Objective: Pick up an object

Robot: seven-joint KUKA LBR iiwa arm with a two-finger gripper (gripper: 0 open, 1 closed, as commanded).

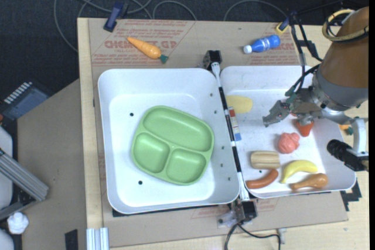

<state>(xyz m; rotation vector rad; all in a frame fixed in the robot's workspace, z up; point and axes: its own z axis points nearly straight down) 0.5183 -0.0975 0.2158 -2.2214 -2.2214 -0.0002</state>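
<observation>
A pale green three-compartment plastic plate sits in the left of two glossy white shallow bins, above tan cardboard printed with red lettering. In the right white bin lie a pale yellow slice, a pink lumpy toy, a beige roll, a red-orange sausage, a yellow banana and a golden-brown drumstick. An orange toy carrot with a green tip and a blue-and-white bottle rest on the cardboard. The arm's band is orange over grey.
</observation>
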